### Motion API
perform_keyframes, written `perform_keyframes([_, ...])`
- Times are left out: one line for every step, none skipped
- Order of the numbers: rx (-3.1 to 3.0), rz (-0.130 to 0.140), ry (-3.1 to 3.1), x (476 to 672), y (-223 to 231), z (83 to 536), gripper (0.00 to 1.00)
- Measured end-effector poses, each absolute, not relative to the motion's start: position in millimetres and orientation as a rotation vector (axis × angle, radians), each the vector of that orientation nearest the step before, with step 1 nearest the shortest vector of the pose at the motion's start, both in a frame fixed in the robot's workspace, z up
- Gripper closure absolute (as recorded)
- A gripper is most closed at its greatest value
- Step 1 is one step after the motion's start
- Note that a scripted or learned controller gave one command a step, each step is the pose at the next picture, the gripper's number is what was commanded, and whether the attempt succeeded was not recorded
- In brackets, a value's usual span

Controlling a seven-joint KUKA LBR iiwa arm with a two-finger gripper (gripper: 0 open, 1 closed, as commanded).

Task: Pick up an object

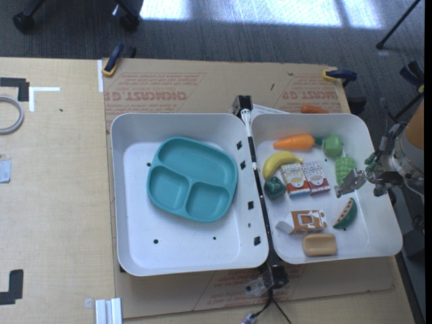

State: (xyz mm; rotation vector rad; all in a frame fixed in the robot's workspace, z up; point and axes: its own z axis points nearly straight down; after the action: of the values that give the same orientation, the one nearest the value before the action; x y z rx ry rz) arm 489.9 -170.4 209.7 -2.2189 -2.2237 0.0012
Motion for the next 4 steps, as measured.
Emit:
perform_keyframes([-2.221,0.001,-2.220,549.6,-131,108,0.00])
perform_keyframes([-2.218,-0.011,-2.231,608.6,-158,97,0.00])
perform_keyframes([-2.220,-0.007,-2.238,609.0,-160,107,1.00])
perform_keyframes([-2.220,-0.007,-2.238,609.0,-160,107,0.00])
